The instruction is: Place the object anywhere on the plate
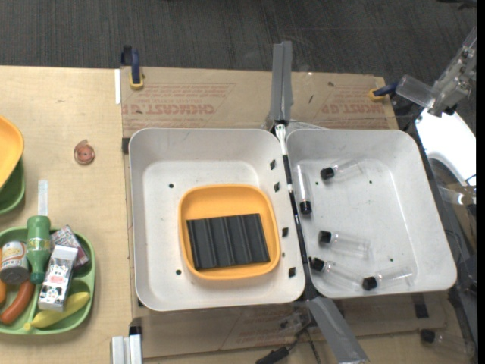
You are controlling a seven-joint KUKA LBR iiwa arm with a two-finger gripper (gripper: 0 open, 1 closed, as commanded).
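Five clear tubes [345, 243] lie loose in the right bin [424, 203], the stock to pick from. An orange plate [227, 197] bearing a black ridged block [229, 241] waits mid-left bin [151, 203]. Whether the pincer is open, I cannot tell.

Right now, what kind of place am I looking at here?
Probably a robotics lab test bench. Two white bins sit on cardboard clamped to the bench, one holding an orange plate, the other clear capped tubes. Toy food fills a green tray alongside.
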